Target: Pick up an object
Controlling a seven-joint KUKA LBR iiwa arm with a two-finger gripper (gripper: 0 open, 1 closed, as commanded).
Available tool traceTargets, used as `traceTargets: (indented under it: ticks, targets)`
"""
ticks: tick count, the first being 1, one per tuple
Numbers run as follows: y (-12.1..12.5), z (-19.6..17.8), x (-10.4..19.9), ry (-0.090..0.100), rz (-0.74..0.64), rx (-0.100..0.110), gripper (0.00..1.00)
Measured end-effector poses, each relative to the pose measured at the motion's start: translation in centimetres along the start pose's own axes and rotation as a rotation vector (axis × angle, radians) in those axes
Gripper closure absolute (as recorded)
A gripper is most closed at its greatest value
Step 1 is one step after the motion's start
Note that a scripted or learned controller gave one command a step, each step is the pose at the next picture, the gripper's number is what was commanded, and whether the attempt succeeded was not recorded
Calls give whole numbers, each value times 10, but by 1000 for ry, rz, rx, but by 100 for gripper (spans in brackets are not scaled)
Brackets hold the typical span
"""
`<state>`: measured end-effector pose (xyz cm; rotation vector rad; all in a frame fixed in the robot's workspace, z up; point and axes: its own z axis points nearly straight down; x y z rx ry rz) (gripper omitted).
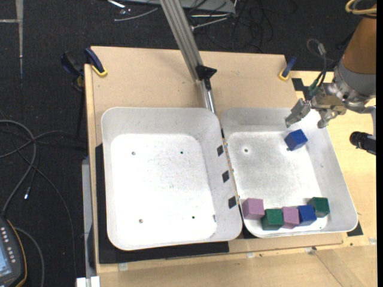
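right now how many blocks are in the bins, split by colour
purple: 2, one at the left end of the row along the near wall, one further right
green: 2, one between the purple ones, one at the right end
blue: 2, one in the row, one alone below the gripper
total: 6, all in the right bin

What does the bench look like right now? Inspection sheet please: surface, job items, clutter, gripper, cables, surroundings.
Surface: wooden bench bearing left shallow white bin and right shallow white bin.
Job's things: in the right bin, lone blue cube near the far side; along the near edge a row of purple cube, green cube, second purple cube, second blue cube, second green cube.
Clutter: nothing seen.
Grippers: two-finger gripper open, above the lone blue cube, holding nothing.
Cables: black cables on the floor, left.
Surroundings: slanted metal pole; blue-yellow clamps at the bench corners.
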<state>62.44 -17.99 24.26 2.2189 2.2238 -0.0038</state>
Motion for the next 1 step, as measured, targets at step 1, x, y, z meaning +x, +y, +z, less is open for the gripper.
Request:
traceTargets:
  ticks: [1]
  targets:
    - [-78,11,-12,2,7,4,0]
